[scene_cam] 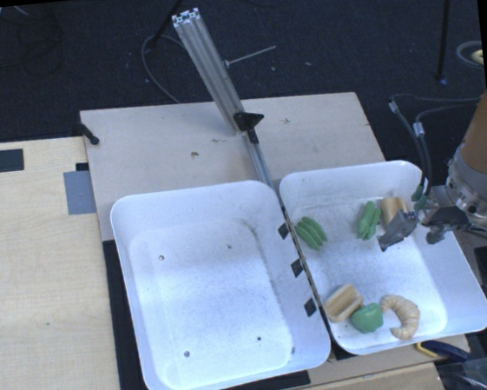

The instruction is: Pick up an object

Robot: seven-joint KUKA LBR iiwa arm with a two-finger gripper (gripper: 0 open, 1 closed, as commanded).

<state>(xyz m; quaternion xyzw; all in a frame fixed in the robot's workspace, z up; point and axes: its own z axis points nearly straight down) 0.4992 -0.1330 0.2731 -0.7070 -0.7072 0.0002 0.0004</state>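
My pincer [411,227] hangs over the right bin's [467,313] far right side

Whether it's released or clenched I cannot tell; nothing visibly sits in it. A tan piece [392,209] and a green piece [368,220] lie just left; more items wait nearer the front

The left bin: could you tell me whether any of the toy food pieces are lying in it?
No. The toy food pieces, such as the green pepper and the croissant, all lie in the right bin, not the left bin.
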